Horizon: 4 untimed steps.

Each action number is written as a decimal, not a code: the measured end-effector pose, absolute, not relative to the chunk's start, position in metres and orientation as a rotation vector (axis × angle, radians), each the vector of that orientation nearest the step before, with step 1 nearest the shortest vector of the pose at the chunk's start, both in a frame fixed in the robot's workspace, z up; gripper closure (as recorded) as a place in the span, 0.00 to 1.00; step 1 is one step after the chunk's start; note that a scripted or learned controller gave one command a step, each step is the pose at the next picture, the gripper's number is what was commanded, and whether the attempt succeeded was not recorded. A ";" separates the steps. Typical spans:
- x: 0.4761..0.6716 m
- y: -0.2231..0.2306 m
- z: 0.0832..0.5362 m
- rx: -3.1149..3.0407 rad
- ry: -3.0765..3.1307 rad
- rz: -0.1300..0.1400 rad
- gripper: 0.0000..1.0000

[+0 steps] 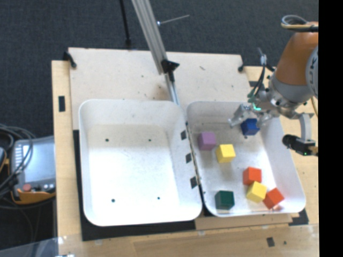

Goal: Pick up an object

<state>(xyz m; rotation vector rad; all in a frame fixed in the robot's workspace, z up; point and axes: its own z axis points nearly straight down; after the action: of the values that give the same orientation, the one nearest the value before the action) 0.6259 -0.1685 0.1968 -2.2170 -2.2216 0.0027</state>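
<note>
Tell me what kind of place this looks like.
Probably a robotics lab test bench. A robot arm reaches over two white bins on a wooden bench, with coloured blocks in the right bin and cabling on a carpeted floor.

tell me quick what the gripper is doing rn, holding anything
gripper: over the right bin, at the blue cube; a grasp cannot be told.
</note>
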 end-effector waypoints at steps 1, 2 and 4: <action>0.627 -0.169 0.200 -2.218 -2.227 0.000 0.00; 0.630 -0.177 0.155 -2.221 -2.220 0.006 0.00; 0.631 -0.179 0.117 -2.228 -2.221 -0.001 1.00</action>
<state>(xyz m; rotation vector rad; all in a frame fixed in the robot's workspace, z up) 0.6311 -0.1787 0.1173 -2.2280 -2.2213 -0.0005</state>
